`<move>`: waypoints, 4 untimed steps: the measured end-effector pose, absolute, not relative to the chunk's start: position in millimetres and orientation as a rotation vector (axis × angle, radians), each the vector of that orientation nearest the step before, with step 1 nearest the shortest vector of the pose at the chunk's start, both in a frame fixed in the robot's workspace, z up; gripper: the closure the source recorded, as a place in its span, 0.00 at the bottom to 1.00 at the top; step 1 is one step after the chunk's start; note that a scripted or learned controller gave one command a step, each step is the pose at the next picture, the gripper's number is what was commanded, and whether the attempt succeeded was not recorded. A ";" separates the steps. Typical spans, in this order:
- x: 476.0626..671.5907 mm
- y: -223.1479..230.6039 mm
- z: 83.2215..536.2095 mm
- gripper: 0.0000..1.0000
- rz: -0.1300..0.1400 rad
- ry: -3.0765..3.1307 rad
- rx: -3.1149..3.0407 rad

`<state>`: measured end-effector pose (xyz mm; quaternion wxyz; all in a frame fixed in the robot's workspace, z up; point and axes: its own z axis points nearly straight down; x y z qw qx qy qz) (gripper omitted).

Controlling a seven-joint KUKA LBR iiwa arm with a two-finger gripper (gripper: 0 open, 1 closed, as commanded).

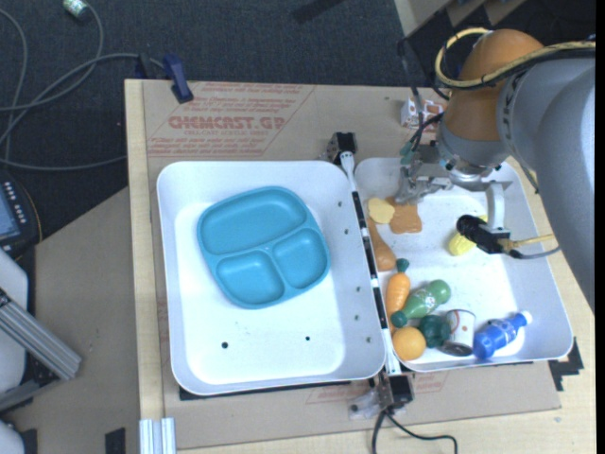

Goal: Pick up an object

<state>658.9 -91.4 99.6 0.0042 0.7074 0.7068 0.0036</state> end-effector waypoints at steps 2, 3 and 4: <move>667.6 -95.1 85.0 0.00 0.004 2.220 2.218; 660.1 -94.4 85.0 0.00 -0.002 2.222 2.223; 661.2 -94.2 96.0 1.00 0.002 2.220 2.220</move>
